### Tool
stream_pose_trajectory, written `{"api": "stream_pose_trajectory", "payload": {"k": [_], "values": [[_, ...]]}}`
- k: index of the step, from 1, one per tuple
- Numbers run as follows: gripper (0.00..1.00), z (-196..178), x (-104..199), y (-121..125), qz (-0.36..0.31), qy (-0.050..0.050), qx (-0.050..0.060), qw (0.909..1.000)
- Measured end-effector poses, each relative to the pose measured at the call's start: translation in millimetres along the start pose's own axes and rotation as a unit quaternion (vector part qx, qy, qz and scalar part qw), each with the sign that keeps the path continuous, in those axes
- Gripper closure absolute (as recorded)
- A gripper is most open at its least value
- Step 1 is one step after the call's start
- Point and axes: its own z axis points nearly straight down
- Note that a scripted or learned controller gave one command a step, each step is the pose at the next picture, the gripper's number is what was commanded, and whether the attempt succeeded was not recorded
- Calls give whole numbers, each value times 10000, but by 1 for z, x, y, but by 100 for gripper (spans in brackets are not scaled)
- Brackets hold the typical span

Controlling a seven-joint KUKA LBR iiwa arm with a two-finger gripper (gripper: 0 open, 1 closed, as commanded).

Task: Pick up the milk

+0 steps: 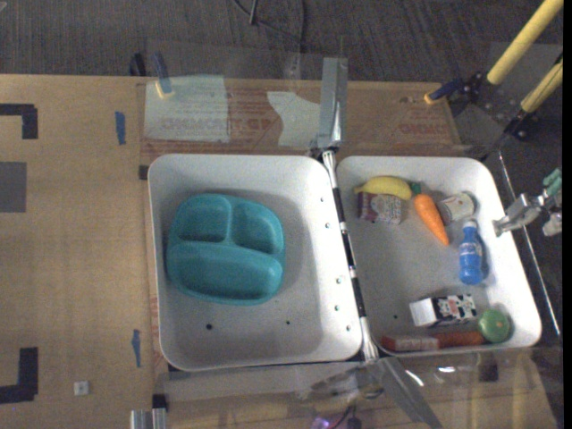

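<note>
Two white bins on the table (80, 239): one teal tray (225, 248), one banana (386, 187), one carrot (432, 218), one blue bottle (471, 256). The claw (523, 211) hangs at the right rim; its grip I can't tell. One milk (444, 310) lies below-left, well apart.

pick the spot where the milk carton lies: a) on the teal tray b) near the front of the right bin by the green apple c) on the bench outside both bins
b: the milk carton lies in the right bin left of the green apple.
</note>
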Motion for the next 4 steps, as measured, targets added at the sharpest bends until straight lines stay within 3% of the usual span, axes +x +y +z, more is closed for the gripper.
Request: {"api": "stream_pose_trajectory", "payload": {"k": [1, 2, 3, 4], "values": [[0, 135, -1, -28, 283, 5, 8, 9996], [0, 196, 21, -26, 1856, -1, -18, 9826], [0, 194, 11, 32, 2630, 93, 27, 9648], [0, 196, 13, 125, 2589, 54, -4, 9659]]}}
